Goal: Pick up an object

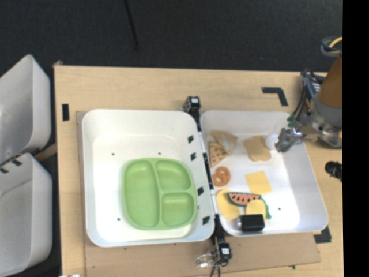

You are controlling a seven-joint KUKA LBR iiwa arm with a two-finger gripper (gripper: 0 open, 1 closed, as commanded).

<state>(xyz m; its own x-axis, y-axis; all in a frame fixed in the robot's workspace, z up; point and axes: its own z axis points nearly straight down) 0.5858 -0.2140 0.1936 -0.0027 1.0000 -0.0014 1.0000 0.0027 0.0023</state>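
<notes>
Wooden bench, dark floor behind; gripper over right bin, grip state indiscernible.

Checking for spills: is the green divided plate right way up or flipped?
Right way up: the green plate shows its three hollow compartments facing the camera.

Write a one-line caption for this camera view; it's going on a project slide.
Robot arm's hand poised over the right bin of toy food, beside a left bin holding a green divided plate.
</notes>
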